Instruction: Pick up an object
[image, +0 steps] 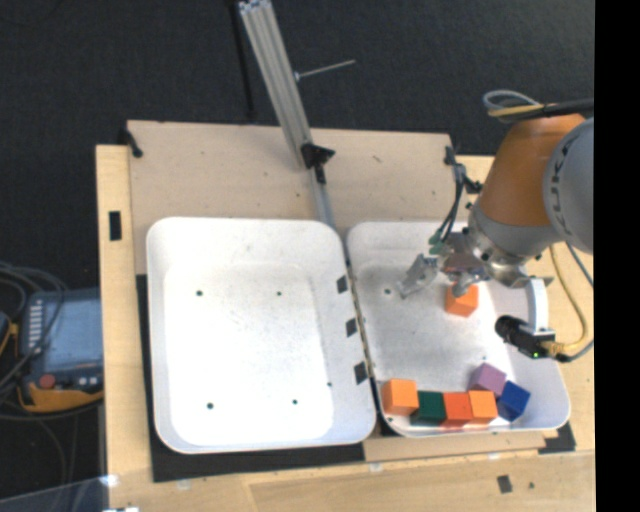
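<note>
Camera view: a pale wooden bench (260, 150) is seen from above on a dark carpeted floor (100, 60). Two shallow white bins are set side by side on it, touching along their inner rims: the left bin (165, 250) and the right bin (380, 240). A metal rail (285, 90) slants down to the seam between them. A handheld control unit (60, 345) with cables lies off the bench at the far left.

Blocks counted: seven in all. One orange block (461, 300) is seen directly under the gripper (448, 278), at its fingers; whether it is pinched between them or merely beneath them cannot be told, nor can the finger spacing. The other six lie well below the fingers along the near rim of the right bin: an orange block at the corner (401, 395), a green block (431, 407), two further orange blocks (458, 406) (482, 404), a purple block (489, 378) and a blue block (513, 398).

Bare bin floor is left between the fingers and this row, and toward the inner rim. The grey and orange arm (525, 185) covers the right bin's far right corner.
</note>
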